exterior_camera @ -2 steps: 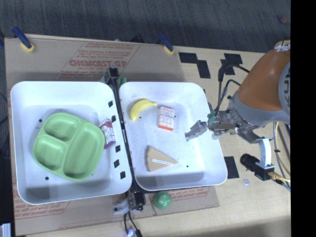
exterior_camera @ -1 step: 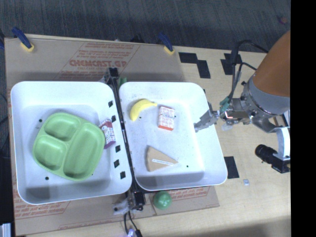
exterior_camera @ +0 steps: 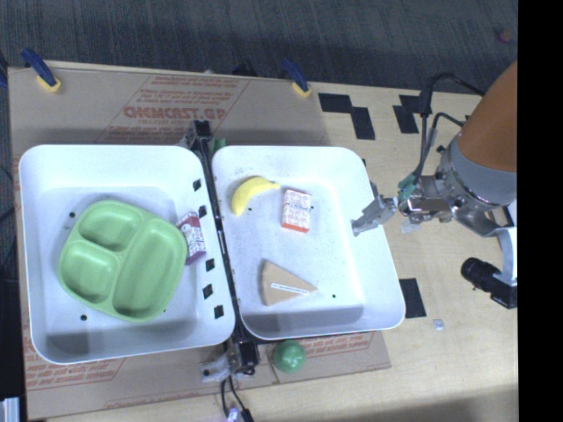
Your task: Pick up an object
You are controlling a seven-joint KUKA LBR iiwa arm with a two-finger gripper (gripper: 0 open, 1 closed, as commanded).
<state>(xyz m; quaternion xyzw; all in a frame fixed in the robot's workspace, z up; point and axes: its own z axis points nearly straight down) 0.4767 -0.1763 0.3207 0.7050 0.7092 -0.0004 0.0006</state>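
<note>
The right bin (exterior_camera: 374, 262) holds a yellow banana (exterior_camera: 251, 192), a small red and white box (exterior_camera: 296, 210) and a tan wedge (exterior_camera: 283, 284). In the left bin (exterior_camera: 40, 183) lie a green divided plate (exterior_camera: 123, 258) and a purple packet (exterior_camera: 192, 236) against the bin's right wall. My gripper (exterior_camera: 369, 218) hangs over the right rim of the right bin, to the right of the box and apart from every object. Nothing shows in its grasp.
A green ball (exterior_camera: 288, 356) rests on the cardboard in front of the bins. Black clips (exterior_camera: 201, 132) join the bins along the middle wall. The arm's grey wrist and cables (exterior_camera: 457, 192) stand over the bench to the right.
</note>
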